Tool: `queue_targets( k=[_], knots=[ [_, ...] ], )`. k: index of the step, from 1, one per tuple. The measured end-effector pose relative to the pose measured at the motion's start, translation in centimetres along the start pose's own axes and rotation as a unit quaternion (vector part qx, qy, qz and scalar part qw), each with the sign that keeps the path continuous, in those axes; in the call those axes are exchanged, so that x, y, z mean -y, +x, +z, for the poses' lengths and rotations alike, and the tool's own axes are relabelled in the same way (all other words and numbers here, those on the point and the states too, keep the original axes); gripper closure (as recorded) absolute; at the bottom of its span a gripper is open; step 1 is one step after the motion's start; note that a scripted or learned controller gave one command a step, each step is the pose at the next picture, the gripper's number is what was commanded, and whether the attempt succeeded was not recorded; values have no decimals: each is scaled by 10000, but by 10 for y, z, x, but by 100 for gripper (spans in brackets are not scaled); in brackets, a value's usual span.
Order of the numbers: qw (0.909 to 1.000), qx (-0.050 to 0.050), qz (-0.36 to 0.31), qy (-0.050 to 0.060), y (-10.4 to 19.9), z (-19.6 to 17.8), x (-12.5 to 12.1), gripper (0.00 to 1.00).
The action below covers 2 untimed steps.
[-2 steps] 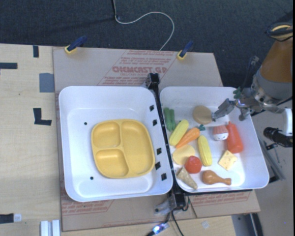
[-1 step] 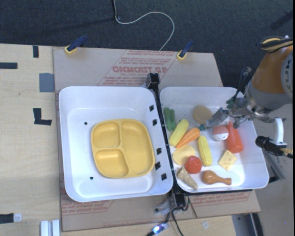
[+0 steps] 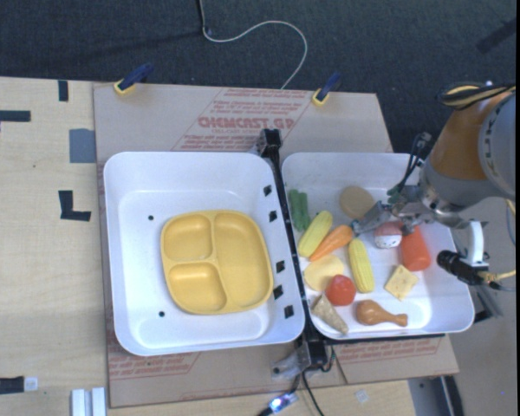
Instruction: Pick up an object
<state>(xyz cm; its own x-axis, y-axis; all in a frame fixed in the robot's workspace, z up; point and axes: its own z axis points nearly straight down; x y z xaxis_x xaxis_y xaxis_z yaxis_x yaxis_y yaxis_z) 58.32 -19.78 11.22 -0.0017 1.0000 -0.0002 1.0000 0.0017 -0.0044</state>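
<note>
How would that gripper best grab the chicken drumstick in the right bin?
Probably from straight above, closing across the drumstick's narrow bone end, which points right toward the bin wall. The fat end lies near the tomato, so the thin shaft offers more room.

arm (image 3: 481, 159): cut off right | gripper (image 3: 383, 219): grip unclear

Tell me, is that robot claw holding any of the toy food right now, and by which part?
It cannot be told. The gripper sits low in the right bin, beside a small white and red item and the carrot, but nothing visibly sits between its fingers.
</note>
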Motion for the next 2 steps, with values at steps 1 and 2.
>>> queue_targets(
  k=[1, 2],
  knots=[
    [10000, -28, -26, -45, 6, 27, -3, 0],
    [10000, -2, -22, -47, 3, 16, -3, 100]
  ],
)
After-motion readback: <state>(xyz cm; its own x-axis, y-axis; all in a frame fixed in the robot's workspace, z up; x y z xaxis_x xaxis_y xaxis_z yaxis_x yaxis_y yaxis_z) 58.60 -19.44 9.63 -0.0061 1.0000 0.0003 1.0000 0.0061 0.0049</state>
